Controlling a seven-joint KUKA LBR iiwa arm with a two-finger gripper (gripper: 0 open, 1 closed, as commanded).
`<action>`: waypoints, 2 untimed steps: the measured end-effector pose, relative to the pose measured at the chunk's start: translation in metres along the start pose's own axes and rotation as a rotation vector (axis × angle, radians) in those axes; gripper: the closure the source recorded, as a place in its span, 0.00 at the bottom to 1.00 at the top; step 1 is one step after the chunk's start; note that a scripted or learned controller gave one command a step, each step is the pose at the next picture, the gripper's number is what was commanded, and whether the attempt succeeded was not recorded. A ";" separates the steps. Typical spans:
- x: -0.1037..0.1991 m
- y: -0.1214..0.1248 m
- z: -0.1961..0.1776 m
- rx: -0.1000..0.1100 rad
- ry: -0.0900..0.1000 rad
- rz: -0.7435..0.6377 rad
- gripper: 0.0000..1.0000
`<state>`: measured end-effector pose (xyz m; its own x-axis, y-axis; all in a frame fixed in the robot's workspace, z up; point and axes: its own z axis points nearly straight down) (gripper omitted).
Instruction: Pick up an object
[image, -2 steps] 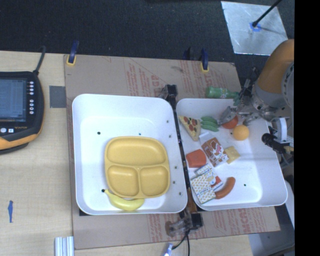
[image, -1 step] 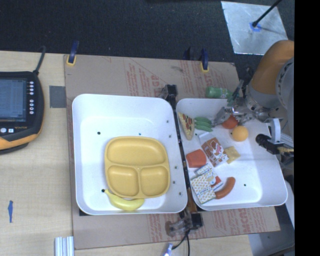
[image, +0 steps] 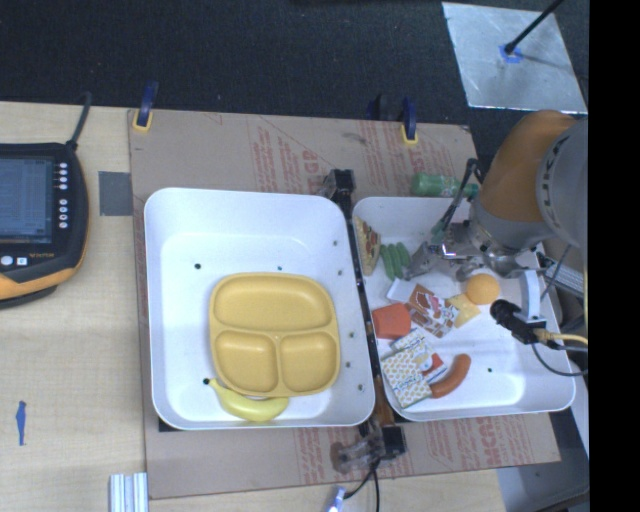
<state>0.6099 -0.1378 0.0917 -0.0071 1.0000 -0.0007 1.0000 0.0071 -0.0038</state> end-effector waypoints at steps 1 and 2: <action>0.004 -0.044 0.000 0.000 0.000 0.002 0.00; -0.008 -0.060 0.000 0.001 0.001 0.002 0.00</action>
<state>0.5502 -0.1461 0.0916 -0.0047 1.0000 0.0000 1.0000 0.0047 -0.0044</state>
